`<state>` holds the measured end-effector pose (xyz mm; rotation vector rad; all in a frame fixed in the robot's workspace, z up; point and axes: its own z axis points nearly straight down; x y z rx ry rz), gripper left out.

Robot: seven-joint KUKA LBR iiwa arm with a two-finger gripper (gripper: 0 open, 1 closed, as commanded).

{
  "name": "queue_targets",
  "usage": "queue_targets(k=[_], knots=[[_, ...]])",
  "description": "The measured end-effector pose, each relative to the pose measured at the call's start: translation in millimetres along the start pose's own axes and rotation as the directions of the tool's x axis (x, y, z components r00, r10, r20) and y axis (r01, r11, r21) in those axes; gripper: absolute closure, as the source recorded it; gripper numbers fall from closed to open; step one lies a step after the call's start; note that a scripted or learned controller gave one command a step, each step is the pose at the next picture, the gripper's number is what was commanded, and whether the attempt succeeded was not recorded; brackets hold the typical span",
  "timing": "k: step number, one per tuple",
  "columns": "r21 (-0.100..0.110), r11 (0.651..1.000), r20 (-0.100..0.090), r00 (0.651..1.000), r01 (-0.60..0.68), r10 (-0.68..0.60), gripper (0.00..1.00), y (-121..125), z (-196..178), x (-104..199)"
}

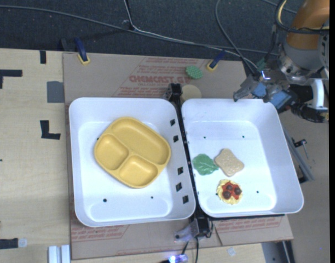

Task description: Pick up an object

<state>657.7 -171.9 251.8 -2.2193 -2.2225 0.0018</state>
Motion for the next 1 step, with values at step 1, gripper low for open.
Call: queue_targets(k=[1], knots=[[0.004,1.000,0.000,1.000,0.000,0.000,0.00,-2.3,48.8,9.4]])
